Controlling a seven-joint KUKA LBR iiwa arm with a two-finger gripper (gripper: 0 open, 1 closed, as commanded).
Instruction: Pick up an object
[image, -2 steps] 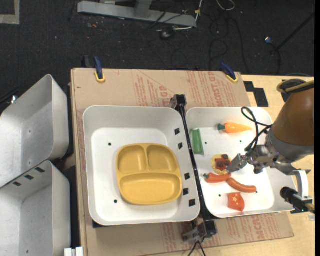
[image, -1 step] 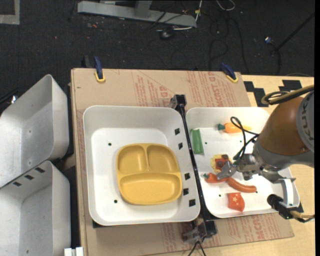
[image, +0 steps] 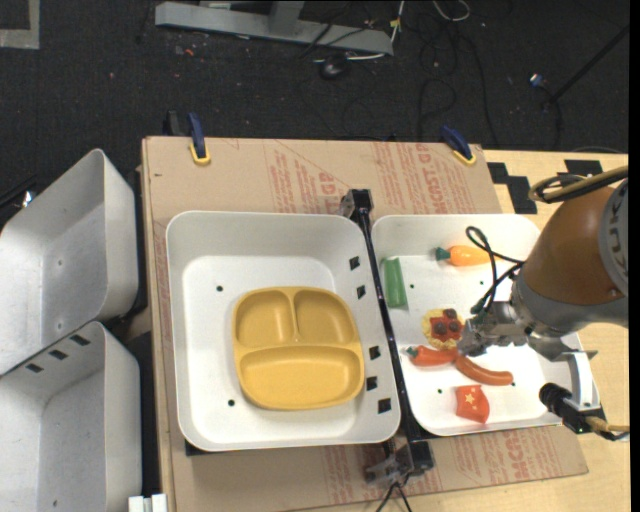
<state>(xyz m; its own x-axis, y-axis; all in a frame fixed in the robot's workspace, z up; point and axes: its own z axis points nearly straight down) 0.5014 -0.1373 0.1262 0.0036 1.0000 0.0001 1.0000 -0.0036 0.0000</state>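
The right bin (image: 520, 232) holds several toy foods: a green stick (image: 394, 282), an orange carrot-like piece (image: 466, 256), a yellow and dark red piece (image: 443, 325), a red chili (image: 432, 356), a sausage (image: 484, 373) and a red strawberry-like piece (image: 472, 402). My gripper (image: 482, 335) reaches in from the right and sits low over the bin's middle, just right of the yellow and dark red piece and above the sausage. The arm's orange band and grey wrist hide the bin's right side.
The left bin (image: 200, 245) holds a yellow divided plate (image: 297, 348). A black divider rail (image: 372, 290) runs between the bins. Two more white bins (image: 60, 250) stand off the bench at the left. Cables lie on the dark floor behind.
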